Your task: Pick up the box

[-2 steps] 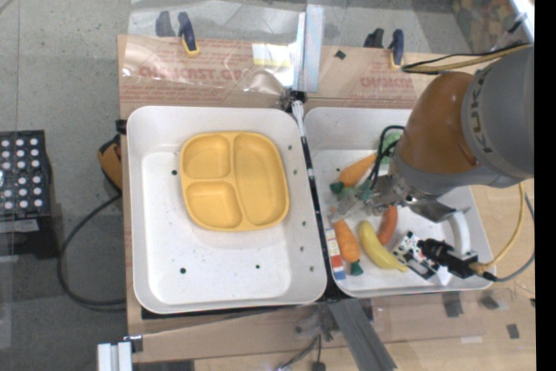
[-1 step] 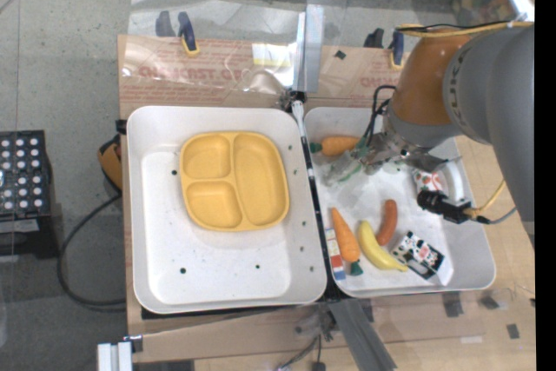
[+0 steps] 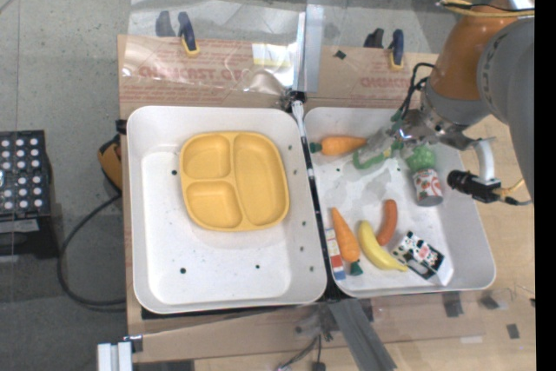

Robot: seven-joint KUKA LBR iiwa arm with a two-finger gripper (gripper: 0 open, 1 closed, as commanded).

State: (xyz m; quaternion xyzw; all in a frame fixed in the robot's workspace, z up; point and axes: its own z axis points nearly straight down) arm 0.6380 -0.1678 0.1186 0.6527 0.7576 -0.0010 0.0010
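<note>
We see the box (image 3: 420, 255) lying flat at the near corner of the right bin (image 3: 465, 226), touching the banana (image 3: 377, 247) just left of it. Further left of the box lies a carrot (image 3: 346, 237), with a sausage (image 3: 387, 216) just behind the banana. Well behind the box a can (image 3: 426, 184) lies near the gripper (image 3: 395, 139), whose fingers' spread we cannot tell. The left bin (image 3: 156, 213) holds a yellow tray (image 3: 234, 180).
</note>
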